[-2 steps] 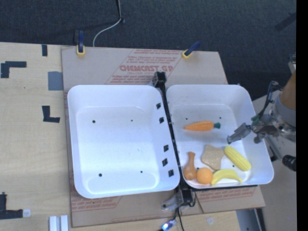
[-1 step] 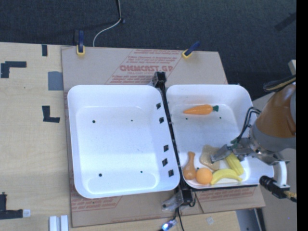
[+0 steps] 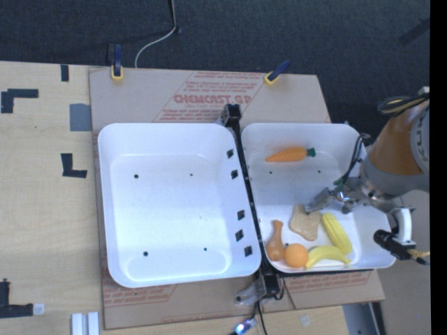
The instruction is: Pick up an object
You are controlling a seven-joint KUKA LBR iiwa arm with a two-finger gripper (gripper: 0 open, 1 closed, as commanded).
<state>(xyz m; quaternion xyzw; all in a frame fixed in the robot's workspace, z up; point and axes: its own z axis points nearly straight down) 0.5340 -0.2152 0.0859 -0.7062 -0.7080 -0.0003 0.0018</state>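
Left bin (image 3: 167,208) bare; right bin (image 3: 293,135) has carrot (image 3: 286,155) up top, toast (image 3: 305,223), corn (image 3: 335,231), banana (image 3: 327,256) w/ orange (image 3: 296,255) near front. Gripper (image 3: 323,201) just above toast, finger state: can't tell. Approach phase imo; next needs descent onto toast + clean close.

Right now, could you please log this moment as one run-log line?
gripper: over right bin, above bread slice | grasp: none seen | nearby: corn, banana, orange | carrot: apart
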